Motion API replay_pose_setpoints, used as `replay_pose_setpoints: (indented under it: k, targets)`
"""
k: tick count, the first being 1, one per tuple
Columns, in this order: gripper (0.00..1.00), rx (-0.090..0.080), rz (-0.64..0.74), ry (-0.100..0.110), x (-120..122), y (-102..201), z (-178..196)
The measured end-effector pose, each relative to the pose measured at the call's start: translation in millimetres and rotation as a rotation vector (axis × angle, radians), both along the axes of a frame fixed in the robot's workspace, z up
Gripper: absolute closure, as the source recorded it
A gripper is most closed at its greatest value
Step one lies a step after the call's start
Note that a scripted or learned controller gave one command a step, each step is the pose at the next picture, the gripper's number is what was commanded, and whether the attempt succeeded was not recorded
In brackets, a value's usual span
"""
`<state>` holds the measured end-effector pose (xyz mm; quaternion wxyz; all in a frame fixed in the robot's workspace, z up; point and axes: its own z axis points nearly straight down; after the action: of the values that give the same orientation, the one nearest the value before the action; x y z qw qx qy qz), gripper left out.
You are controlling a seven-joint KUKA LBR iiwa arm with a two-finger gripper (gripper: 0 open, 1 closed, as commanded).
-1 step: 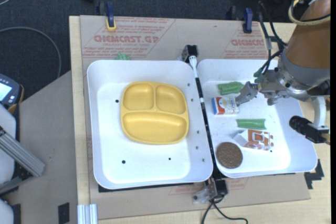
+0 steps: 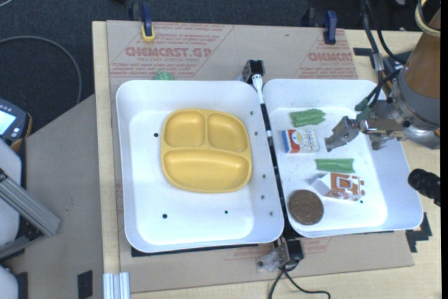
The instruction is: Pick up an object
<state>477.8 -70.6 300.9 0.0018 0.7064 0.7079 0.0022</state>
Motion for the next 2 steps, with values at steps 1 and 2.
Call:
replay_pose_setpoints:
  k: [1, 2]
  targets:
    - [0.00, -0.001, 0.001, -0.001, 2.2, 21.9, 49.8]
    - [0.00, 0.001, 0.007, -0.003, 2.3, 94.9, 109.0]
